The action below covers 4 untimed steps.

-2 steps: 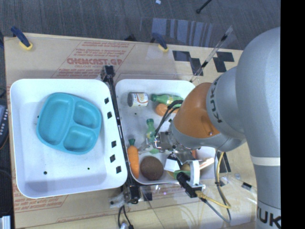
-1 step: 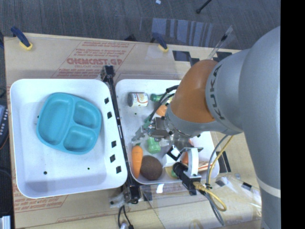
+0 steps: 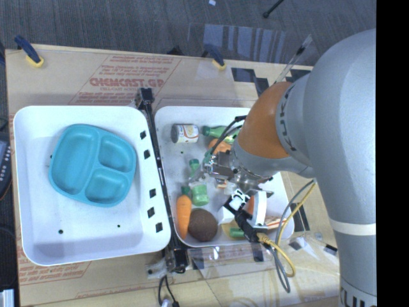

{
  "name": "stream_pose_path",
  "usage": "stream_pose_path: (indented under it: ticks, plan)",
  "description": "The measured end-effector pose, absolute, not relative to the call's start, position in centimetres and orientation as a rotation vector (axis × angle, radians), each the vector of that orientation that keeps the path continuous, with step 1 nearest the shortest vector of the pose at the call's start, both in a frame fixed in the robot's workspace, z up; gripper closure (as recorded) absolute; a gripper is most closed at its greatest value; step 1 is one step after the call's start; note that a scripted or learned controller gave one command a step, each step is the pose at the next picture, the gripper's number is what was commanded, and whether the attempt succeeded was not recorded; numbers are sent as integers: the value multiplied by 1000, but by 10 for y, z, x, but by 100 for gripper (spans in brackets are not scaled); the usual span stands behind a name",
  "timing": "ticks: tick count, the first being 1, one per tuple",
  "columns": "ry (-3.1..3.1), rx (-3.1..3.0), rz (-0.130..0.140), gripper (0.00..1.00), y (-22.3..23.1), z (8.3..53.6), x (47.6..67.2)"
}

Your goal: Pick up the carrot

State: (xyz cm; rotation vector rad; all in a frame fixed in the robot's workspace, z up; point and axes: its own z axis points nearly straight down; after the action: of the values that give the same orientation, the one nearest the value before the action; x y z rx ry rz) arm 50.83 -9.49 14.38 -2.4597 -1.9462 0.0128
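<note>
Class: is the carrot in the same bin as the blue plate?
No: the carrot lies in the other bin, beside a brown ball.

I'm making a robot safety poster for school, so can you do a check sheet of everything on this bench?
Surface: left bin and right bin, white, side by side on printed cardboard.
Job's things: carrot lies at the right bin's near left, beside a brown ball.
Clutter: blue divided plate in the left bin; small can and green pieces in the right bin.
Grippers: tool over the right bin's middle, apart from the carrot.
Cables: yellow cable loops by the right bin's near right corner.
Surroundings: blue clamp; grey carpet.
</note>
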Motion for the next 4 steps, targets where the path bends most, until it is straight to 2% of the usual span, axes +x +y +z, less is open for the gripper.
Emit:
stream_pose_path:
  ticks: [1, 2, 3, 4]
  plan:
    - [-1543, -2750, -30, 0, -92, 107, 485]
    - [-1246, -2881, 5, 0, -95, 92, 476]
    - [-1446, -2787, -4, 0, -65, 222, 546]
    - [-1396, -2807, 7, 0, -128, 246, 556]
